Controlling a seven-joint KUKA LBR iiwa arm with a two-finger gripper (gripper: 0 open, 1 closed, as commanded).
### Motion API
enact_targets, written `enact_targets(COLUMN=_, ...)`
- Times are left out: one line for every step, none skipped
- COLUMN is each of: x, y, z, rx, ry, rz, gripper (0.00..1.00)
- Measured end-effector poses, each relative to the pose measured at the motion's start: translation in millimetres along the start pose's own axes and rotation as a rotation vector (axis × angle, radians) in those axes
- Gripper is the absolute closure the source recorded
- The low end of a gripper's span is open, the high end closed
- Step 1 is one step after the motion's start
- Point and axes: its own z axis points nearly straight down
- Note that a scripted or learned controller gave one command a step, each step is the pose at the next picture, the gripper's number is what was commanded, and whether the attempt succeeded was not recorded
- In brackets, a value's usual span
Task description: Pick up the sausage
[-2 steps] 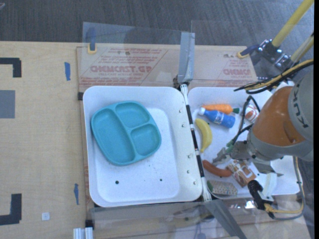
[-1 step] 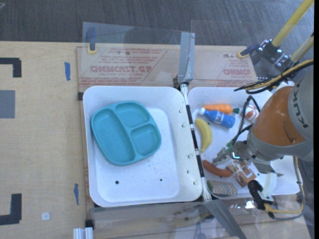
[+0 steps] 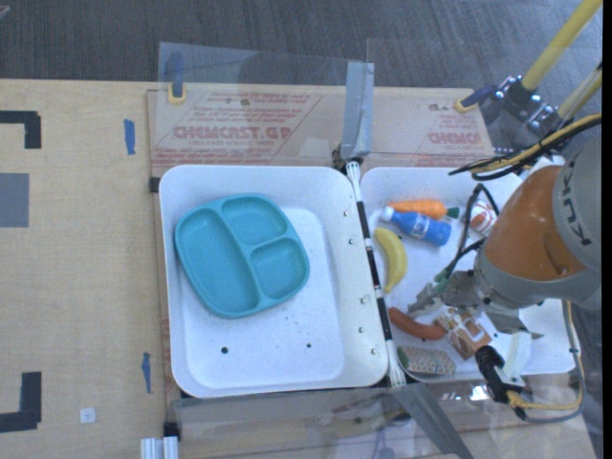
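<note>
- Nearest the camera, at the right bin's front edge, a speckled round thing lay just beside the sausage; a low grab could have caught it instead.
- The hand hung over the sausage's right end, near a brown packet; whether its fingers stood apart or together could not be told, and nothing showed between them.
- The sausage lay close to the divider wall, so a finger might have struck the rim.
- The banana lay just behind and could have been nudged.
- Farther back, the bottle and carrot seemed safe.
- The left bin held a plate.
</note>
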Motion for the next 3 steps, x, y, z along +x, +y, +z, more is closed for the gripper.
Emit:
enact_targets(x=0.0, y=0.0, z=0.0, rx=0.000, ry=0.000, rz=0.000, gripper=0.00)
enact_targets(x=0.0, y=0.0, z=0.0, rx=0.000, ry=0.000, rz=0.000, gripper=0.00)
enact_targets(x=0.0, y=0.0, z=0.0, rx=0.000, ry=0.000, rz=0.000, gripper=0.00)
